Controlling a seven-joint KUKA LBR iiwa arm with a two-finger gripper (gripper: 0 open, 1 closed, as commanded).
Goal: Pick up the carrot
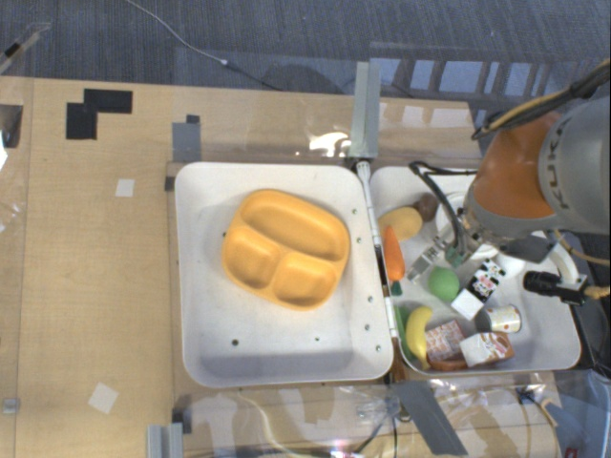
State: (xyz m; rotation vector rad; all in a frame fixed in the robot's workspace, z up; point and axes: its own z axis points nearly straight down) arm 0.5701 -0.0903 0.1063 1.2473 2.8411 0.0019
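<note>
Carrot (392, 253) lies in right bin (563, 351), lengthwise against its left wall, just below the potato (401, 221). Hand (447, 253) low over the bin — beside the green ball (443, 284), right of carrot; grip state cannot be told. Yellow sectioned plate (285, 247) in left bin (200, 351).
</note>
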